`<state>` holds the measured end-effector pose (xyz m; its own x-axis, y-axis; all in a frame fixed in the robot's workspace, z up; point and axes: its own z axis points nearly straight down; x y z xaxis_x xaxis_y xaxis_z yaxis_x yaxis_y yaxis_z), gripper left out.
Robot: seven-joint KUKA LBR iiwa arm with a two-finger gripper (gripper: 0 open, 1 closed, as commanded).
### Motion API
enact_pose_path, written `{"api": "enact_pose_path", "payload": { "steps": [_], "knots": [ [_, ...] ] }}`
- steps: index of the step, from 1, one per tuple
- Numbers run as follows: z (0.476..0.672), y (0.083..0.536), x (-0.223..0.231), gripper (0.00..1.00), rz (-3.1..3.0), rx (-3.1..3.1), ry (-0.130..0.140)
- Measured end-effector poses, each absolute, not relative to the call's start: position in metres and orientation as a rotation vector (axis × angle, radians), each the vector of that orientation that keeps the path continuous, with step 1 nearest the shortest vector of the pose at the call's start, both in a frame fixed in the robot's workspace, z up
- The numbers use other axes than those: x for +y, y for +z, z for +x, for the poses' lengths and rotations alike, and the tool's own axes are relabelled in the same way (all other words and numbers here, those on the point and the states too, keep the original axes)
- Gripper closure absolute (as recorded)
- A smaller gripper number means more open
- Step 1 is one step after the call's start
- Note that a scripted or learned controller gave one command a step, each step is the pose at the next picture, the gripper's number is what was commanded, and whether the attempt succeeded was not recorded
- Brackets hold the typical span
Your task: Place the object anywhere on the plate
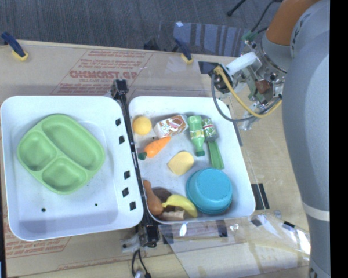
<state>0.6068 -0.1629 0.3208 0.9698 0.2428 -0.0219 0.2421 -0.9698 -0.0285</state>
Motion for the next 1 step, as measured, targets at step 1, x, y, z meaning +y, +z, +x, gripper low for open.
{"api": "enact_pose_path", "payload": {
  "steps": [1],
  "knots": [
    [0.6068, 0.3208, -0.1629, 0.0, -3.092, -0.381, 0.039]
  ]
}}
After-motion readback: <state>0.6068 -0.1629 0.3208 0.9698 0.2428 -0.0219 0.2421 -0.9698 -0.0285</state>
